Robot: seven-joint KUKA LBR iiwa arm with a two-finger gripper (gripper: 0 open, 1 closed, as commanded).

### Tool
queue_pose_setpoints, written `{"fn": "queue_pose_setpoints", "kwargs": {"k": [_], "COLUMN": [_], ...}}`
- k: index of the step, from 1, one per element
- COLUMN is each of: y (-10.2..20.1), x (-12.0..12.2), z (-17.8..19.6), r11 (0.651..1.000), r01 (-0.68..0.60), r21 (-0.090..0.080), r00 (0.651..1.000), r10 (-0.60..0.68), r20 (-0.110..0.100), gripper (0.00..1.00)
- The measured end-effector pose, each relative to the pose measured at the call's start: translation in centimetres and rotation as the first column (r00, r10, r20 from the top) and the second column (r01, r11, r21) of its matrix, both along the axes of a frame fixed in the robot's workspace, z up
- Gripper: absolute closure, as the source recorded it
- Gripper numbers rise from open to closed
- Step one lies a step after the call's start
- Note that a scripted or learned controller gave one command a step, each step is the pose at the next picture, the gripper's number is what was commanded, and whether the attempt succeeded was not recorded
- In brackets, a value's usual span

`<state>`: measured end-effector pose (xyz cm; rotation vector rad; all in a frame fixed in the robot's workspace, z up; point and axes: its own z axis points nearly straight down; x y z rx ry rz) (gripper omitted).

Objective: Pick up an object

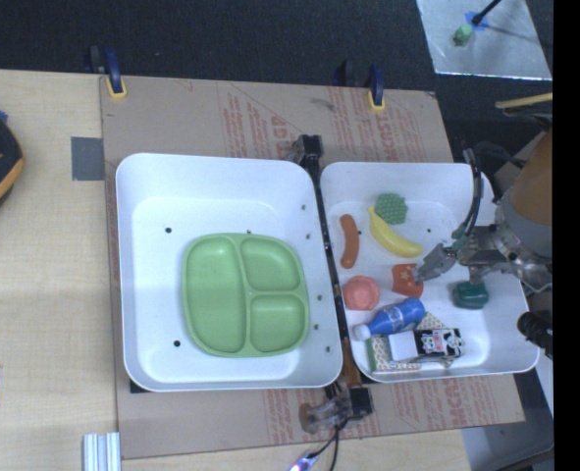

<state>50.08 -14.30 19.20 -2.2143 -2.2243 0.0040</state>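
Nearest the camera, along the front wall of the right bin [510, 366], lie a small black-and-white carton [437, 341] and a blue bottle [395, 318] with a white cap, the two just beside each other. Going left to right — the left bin [142, 263] holds a green divided plate [243, 293] lying flat near its middle. In the right bin, an orange sausage [348, 240] lies close to the left wall, a pink round piece [361, 291] below it, then a yellow banana [392, 235] with a green bumpy ball [391, 207] just above it, and a red block [405, 280]. A dark green piece [470, 294] sits further right. The tool [439, 262] hangs low over the right bin, between the red block and the dark green piece — its fingers look parted, with nothing between them. Both bins rest on a brown board on the bench [34, 292].
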Motion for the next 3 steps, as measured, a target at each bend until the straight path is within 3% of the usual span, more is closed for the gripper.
{"fn": "queue_pose_setpoints", "kwargs": {"k": [1,2,3], "y": [2.6,4.1,1.6], "x": [3.7,2.1,11.8], "z": [-9.8,-10.1,-10.0], "r11": [1.0,1.0,1.0], "r01": [-0.001,0.0,0.0], "r21": [0.0,0.0,-0.001], "r00": [1.0,1.0,1.0], "r10": [0.001,0.0,0.0], "r20": [-0.001,-0.001,0.002], "gripper": [0.0,0.0,0.0]}}
